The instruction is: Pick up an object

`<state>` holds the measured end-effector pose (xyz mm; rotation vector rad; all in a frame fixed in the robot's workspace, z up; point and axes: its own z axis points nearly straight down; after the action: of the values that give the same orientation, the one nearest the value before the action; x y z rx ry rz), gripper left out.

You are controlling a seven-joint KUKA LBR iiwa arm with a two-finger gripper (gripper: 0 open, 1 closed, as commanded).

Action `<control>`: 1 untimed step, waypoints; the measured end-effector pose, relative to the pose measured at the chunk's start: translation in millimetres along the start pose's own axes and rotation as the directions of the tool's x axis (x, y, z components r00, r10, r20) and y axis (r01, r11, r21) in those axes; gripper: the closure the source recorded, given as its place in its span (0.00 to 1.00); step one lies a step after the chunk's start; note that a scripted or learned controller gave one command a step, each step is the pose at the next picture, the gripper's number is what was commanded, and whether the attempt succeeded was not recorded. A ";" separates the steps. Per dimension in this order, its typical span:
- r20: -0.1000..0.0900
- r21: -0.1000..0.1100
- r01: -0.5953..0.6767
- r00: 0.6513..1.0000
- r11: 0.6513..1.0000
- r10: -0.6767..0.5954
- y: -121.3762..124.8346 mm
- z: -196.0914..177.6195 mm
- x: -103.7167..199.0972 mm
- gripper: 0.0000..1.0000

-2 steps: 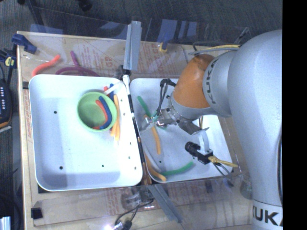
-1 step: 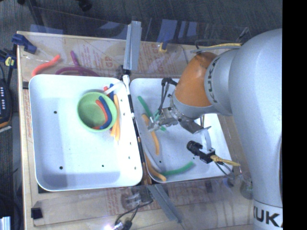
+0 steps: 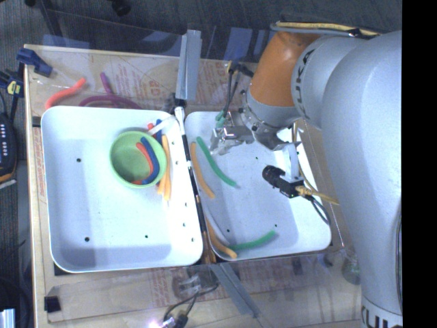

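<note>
We see the gripper point(image 3: 224, 137) low over the right white bin point(image 3: 300, 234), but we cannot tell how its fingers stand. Just below them lies a green strip point(image 3: 217, 162), an orange strip point(image 3: 202, 176) beside it. Well left, a green bowl point(image 3: 130, 159) sits in the left white bin point(image 3: 89, 231). Both bins rest on a pale wooden bench point(image 3: 136, 74), above dark carpet point(image 3: 205, 2).

A pale wooden counter point(image 3: 123, 70) carries two shallow white bins side by side, touching along their inner edges: the left bin point(image 3: 75, 210) and the right bin point(image 3: 300, 234). On the bare counter behind the left bin lie an orange strip point(image 3: 65, 93) and a looped purple strip point(image 3: 113, 101).
</note>
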<state>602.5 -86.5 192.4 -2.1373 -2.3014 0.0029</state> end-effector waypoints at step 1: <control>-0.001 0.000 -0.001 1.000 1.000 0.001 0.0 0.2 0.2 0.00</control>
<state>602.4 -86.3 192.2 -2.1373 -2.3001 0.0020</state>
